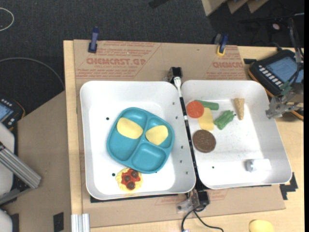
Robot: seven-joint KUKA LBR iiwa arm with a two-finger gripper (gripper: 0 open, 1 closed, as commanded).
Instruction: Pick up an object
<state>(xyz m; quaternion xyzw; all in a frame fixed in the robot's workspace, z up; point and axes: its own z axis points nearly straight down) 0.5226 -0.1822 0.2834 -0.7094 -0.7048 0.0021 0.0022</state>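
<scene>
**Tool at the right bin's outer edge, toy food lying in both bins**

The tool [276,108] shows as a small grey metal shape at the right rim of the right bin [270,144], over the worktop [294,129] and not over any object. It is too small and indistinct to tell whether it is released or clenched, and nothing can be seen held in it.

The things to pick from lie mostly in the right bin's upper left part. Nearest the tool is a beige cone-shaped piece [239,108], with a green piece [223,120] just beside it. Further left, a yellow block [206,120] touches a red disc [195,109] and a dark green strip [210,104]. Below them lies a brown disc [204,141]. A small whitish object [251,166] sits apart, near the bin's lower right corner.

In the left bin [91,129] a blue divided plate [145,156] holds two yellow pieces, one [129,127] in its upper left compartment and the other [157,134] in its upper right one. A small yellow-and-red pizza-like toy [128,179] touches the plate's lower rim.

Both bins rest on a printed cardboard sheet [120,62], with a blue clamp [93,36] and a blue-and-yellow clamp [221,44] on its far edge. A black handheld controller [275,71] lies above the tool.
</scene>
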